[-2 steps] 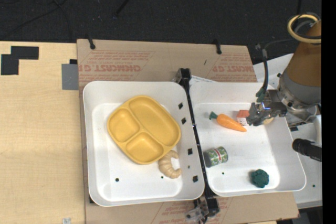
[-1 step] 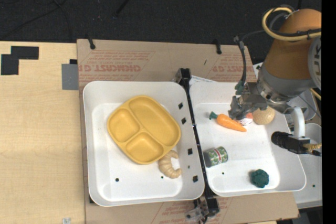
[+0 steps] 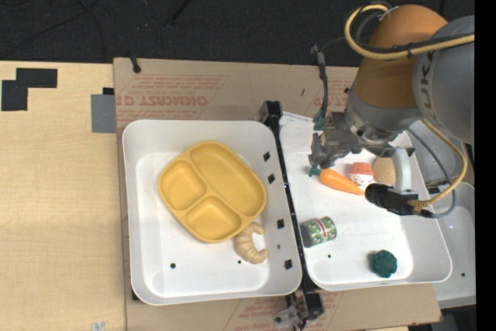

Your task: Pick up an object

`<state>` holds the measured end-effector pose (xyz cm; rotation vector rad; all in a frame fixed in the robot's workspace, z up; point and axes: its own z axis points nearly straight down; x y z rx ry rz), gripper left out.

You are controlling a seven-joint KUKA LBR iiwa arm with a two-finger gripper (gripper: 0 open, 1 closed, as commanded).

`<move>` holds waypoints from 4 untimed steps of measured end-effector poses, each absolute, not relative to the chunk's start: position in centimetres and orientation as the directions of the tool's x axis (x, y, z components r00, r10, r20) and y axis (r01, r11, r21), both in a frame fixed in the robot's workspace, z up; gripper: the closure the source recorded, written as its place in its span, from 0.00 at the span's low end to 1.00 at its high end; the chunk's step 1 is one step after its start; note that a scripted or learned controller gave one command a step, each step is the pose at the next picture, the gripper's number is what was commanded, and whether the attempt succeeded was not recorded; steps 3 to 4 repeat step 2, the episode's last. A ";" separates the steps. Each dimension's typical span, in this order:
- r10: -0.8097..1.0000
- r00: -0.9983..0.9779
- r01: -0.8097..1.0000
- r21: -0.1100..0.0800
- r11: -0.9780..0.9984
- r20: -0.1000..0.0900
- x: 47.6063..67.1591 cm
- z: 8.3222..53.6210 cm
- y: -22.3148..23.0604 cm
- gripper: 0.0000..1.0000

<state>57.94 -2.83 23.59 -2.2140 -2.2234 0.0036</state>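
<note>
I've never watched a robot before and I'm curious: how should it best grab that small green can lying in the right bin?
Probably straight from above. The green can lies on its side, so the end effector should close across the middle of its round body, one finger on each long side, not over its ends. Nothing touches it, so there is room.

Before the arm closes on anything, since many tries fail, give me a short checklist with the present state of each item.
1. Hand over the right bin: ok.
2. Carrot close to the hand: ok, just beside it.
3. Anything between the fingers: cannot tell.
4. Green can and dark green lump apart from the hand: ok.
5. Yellow tray and croissant in the left bin, out of the way: ok.
</note>
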 end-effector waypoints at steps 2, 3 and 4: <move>1.000 -0.006 1.000 -0.003 0.006 0.002 62.1 23.7 6.9 1.00; 1.000 -0.006 1.000 -0.003 0.006 0.002 62.1 23.7 6.9 1.00; 1.000 -0.006 1.000 -0.003 0.006 0.002 62.1 23.7 6.9 1.00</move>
